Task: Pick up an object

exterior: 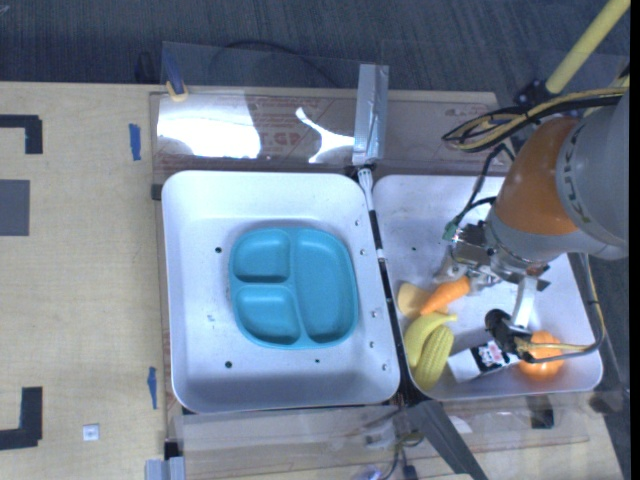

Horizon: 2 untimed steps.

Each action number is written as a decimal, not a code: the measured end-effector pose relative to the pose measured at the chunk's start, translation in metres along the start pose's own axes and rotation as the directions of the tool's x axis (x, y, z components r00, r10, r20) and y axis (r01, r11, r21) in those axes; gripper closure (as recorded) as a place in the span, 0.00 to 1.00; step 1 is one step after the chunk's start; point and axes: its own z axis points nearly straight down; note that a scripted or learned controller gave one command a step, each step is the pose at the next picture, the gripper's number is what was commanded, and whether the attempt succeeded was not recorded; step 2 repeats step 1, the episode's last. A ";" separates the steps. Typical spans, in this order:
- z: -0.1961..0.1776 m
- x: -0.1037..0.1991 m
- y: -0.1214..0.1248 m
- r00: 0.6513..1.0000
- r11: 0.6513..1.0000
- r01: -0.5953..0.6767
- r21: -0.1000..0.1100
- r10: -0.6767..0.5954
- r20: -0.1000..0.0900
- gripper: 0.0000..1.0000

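In the right bin point(420, 208) lie several toy foods. An orange carrot point(448, 294) rests near the bin's middle, with a yellow piece point(409, 297) at its left end. A yellow banana bunch point(428, 346) lies just below it. An orange round fruit point(541, 356) sits at the lower right, beside a small black and white item point(487, 356). My gripper point(470, 268) hangs low over the carrot's right end, under the orange wrist band point(535, 183). The arm's body hides whether the gripper touches the carrot.
The left bin point(200, 348) holds a blue divided plate point(293, 286). A black divider point(375, 258) separates the two bins. Cables point(500, 123) and a yellow pole point(598, 28) run behind the arm at the upper right. A clear panel point(260, 128) stands at the back.
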 end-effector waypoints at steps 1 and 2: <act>-0.089 0.044 0.002 0.999 0.998 -0.055 0.005 0.055 0.000 1.00; -0.089 0.044 0.002 0.999 0.998 -0.055 0.005 0.055 0.000 1.00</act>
